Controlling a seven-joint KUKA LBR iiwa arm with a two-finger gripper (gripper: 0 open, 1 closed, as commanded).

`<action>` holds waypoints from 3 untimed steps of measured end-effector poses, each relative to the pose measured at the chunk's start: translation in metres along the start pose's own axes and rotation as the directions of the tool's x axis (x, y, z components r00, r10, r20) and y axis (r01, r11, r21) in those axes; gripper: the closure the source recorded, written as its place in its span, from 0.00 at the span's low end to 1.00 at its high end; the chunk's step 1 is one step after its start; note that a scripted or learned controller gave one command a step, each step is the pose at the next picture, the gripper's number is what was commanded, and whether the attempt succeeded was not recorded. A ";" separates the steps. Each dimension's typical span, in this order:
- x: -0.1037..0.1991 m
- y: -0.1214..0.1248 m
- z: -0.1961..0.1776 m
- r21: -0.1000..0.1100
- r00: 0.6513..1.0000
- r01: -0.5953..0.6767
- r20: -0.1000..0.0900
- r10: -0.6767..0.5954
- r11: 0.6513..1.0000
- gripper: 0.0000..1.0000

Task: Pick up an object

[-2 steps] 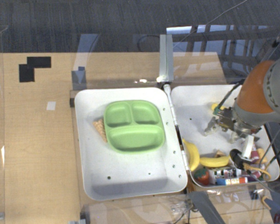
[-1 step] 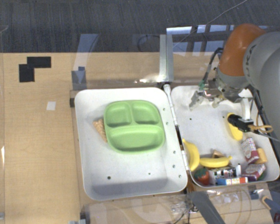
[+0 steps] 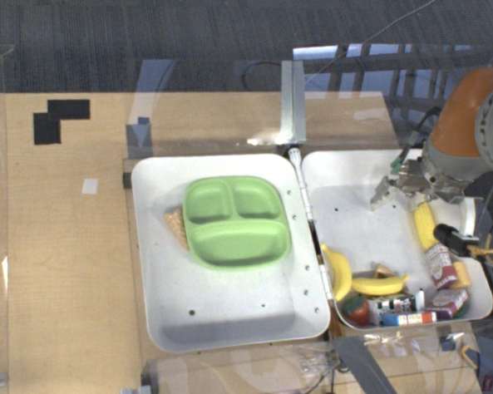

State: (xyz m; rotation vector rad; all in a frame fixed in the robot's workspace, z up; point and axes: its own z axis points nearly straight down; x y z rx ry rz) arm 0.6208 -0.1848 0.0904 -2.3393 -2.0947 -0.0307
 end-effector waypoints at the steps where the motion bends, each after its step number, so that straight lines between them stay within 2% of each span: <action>1: 0.000 -0.051 -0.001 -0.002 0.994 0.111 0.009 -0.111 0.994 0.00; 2: -0.013 -0.077 -0.002 -0.005 0.989 0.147 -0.003 -0.147 0.989 0.00; 3: 0.054 -0.035 0.000 -0.003 0.992 0.129 0.013 -0.129 0.992 0.00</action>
